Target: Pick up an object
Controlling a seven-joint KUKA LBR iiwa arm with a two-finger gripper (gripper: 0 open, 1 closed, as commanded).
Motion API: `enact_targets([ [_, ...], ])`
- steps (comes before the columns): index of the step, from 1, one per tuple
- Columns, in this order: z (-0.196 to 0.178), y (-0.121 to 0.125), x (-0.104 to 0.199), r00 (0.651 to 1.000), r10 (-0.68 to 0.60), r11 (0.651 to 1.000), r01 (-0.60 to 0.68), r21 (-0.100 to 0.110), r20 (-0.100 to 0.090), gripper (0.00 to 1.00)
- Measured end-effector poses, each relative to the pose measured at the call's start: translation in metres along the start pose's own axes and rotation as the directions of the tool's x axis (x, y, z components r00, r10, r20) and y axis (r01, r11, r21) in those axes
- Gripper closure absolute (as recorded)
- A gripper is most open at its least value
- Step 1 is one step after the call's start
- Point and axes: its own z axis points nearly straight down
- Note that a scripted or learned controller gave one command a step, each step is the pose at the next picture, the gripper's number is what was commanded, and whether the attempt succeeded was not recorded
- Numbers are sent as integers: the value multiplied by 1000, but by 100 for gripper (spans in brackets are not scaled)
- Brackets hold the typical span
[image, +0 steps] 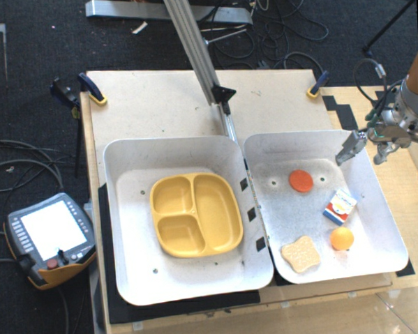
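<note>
Camera view: your gripper (365, 150) hovered with fingers spread, holding nothing.
Targets: red disc (301, 181) lay nearest, left of it; carton (340, 207), orange (342, 239), toast (300, 254) farther below.
Reason: you judged it poised to descend.

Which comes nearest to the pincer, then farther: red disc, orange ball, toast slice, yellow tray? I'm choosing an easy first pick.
From the pincer, at the right bin's far right corner:
1. Red disc, far part of the right bin.
2. Orange ball, near right.
3. Toast slice, near edge.
4. Yellow tray, left bin.
</note>
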Motion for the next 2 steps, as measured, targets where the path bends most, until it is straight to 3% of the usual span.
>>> enact_targets([
  [1,0,0,0,1000,0,1000,0,0,0,0],
  [2,48,8,0,1000,1,1000,-1,5,0,0],
])
